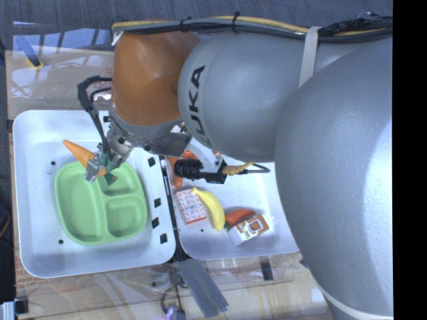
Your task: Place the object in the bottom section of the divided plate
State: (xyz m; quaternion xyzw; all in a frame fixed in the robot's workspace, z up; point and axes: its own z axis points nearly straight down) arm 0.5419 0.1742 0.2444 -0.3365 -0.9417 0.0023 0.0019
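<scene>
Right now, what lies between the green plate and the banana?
In the camera view: the bins' adjoining white rims and a red-and-white card lie between the green plate and the banana.

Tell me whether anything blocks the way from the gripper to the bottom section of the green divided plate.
Nothing visible does. The gripper hangs over the top edge of the green divided plate in the left white bin, and the plate's sections look bare. The orange carrot lies just above the plate, outside it.
</scene>
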